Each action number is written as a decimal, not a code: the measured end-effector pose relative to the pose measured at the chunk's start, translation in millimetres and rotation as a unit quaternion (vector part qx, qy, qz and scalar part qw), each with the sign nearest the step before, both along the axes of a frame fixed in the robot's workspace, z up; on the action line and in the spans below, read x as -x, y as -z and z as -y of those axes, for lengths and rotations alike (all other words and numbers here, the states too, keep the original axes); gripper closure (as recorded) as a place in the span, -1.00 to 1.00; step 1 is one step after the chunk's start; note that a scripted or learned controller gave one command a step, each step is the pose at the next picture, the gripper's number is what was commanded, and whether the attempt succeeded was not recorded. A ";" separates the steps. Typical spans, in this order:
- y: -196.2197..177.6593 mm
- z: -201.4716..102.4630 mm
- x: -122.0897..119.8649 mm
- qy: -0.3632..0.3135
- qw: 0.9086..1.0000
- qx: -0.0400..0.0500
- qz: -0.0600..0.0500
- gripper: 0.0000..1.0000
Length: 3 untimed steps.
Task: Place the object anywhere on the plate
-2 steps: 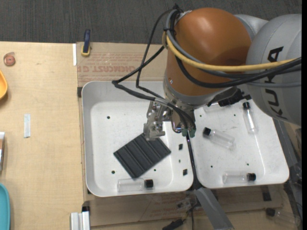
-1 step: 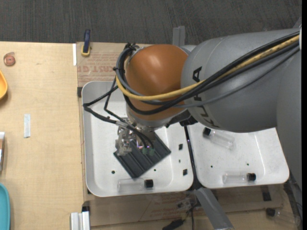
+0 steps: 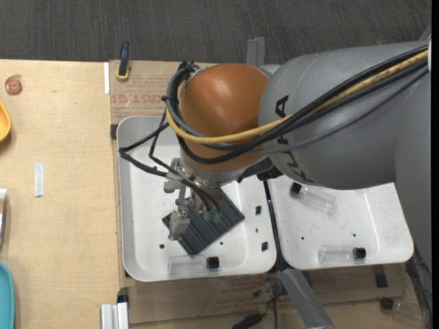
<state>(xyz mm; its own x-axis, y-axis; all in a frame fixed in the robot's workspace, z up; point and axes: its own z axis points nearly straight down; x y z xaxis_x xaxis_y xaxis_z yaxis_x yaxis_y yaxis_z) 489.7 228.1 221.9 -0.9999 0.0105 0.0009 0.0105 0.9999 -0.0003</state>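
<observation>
Arm (image 3: pixel 329 108): reaches from the right, over the left bin.
Left bin (image 3: pixel 140 252): 1 of 2 white bins; holds a dark ribbed plate (image 3: pixel 212 228), tilted.
Gripper (image 3: pixel 180 225): low, at the plate's left edge; grip state cannot be told.
Object: not identifiable; hidden or too small.
Progress: placement unconfirmed; judged unfinished.

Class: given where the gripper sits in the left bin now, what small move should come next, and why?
Probably a short lift straight up. The gripper sits low against the dark ridged block in the left bin; rising would show whether anything comes with it.
</observation>
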 end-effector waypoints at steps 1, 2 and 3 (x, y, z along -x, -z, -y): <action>-89.6 0.1 -46.3 0.162 0.987 0.000 0.002 -1.00; -98.2 0.2 -47.3 0.161 0.987 0.000 0.003 1.00; -57.9 -0.5 -22.9 0.105 0.995 0.001 0.000 1.00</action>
